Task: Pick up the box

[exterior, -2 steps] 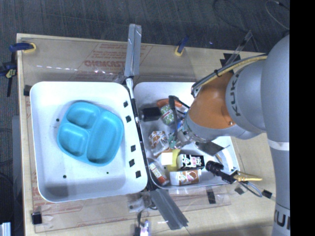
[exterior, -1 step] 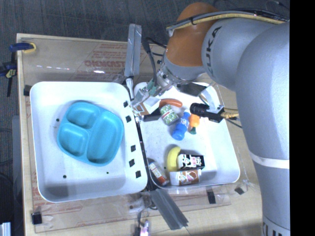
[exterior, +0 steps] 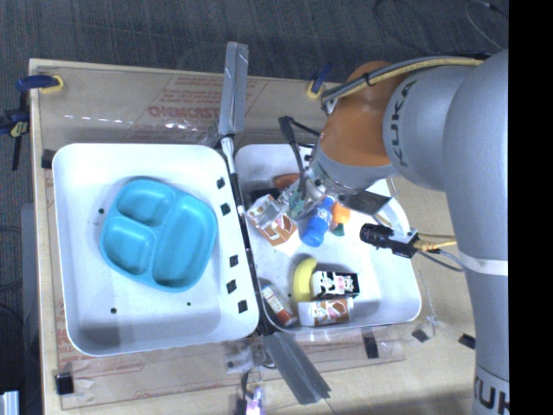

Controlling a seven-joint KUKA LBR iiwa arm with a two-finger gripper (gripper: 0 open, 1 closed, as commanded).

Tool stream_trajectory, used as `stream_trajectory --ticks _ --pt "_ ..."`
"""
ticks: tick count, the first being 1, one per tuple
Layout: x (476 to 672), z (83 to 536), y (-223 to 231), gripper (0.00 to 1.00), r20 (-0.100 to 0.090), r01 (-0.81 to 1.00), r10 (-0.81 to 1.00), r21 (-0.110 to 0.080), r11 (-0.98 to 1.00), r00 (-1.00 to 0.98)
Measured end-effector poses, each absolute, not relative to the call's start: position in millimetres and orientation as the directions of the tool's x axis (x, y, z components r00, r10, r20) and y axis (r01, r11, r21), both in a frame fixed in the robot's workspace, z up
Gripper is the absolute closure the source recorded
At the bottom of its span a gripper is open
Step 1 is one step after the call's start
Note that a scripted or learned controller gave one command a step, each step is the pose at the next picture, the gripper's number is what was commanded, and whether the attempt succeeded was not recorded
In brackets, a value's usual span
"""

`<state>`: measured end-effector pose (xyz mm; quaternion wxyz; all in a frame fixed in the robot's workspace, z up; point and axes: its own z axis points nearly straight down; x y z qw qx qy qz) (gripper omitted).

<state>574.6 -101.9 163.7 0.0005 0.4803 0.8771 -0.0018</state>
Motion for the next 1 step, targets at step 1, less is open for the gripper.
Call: stream_trajectory --ticks 1 --pt "628.5 215.1 -105.3 1.0 -0.002 0.672 0.672 0.0 0.74 -0.74"
